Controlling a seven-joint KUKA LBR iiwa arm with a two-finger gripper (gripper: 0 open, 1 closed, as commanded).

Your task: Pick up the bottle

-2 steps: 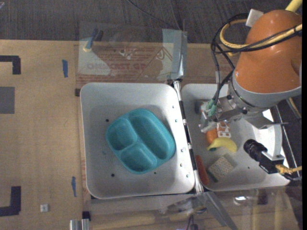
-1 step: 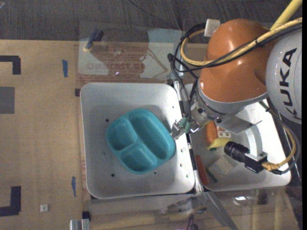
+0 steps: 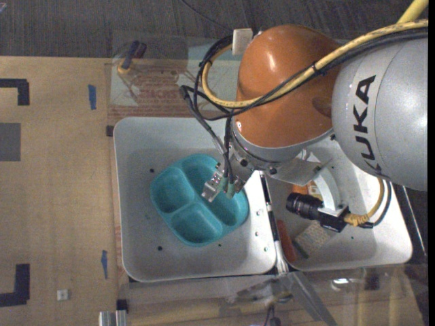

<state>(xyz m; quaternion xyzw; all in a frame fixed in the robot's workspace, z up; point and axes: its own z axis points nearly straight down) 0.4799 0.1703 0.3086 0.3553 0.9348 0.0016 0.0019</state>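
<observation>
One teal tray (image 3: 194, 216) with three compartments, one hand (image 3: 221, 187) above.

right bin (image 3: 397, 250) mostly hidden under the arm (image 3: 326, 114), its contents unclear

Bench (image 3: 54, 202), tan board top; two shallow white bins side by side: left bin (image 3: 136, 250), right bin (image 3: 387, 250); blue tape marks (image 3: 92, 96).
</observation>
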